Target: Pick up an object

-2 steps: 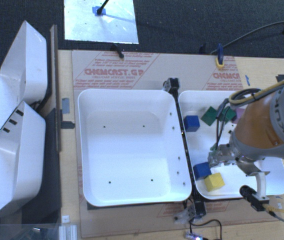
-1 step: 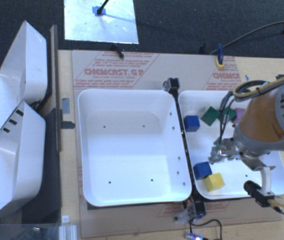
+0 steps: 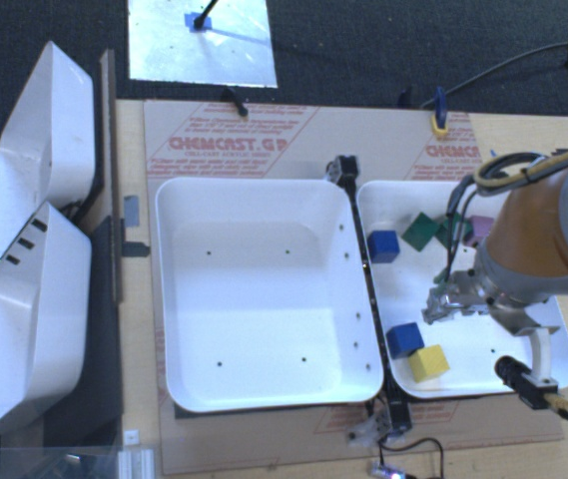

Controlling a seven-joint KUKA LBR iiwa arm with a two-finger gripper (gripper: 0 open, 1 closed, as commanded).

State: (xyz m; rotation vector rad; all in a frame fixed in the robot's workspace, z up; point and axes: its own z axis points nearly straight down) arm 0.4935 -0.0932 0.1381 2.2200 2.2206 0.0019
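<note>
Left bin: we saw a shallow white tray on the tabletop, with no loose object in it that we could make out.
Upper blue cube: it lay in the right bin, close to the wall shared with the left bin.
Lower blue cube: it sat near the right bin's front corner, touching or just beside the yellow block, which lay to its lower right.
Green block: it lay toward the right bin's far side, just right of the upper blue cube; a purple piece peeked out beside the arm.
Hand: it hung low over the middle of the right bin; we could not tell whether it was spread or pressed together, and we saw nothing between its tips.
Deciding relation: we judged the lower blue cube and yellow block the nearest targets, lying just left of and in front of the hand, the other blocks farther off behind it.
Long axis: the blocks looked roughly cubic, so we judged grip direction mattered little.
</note>
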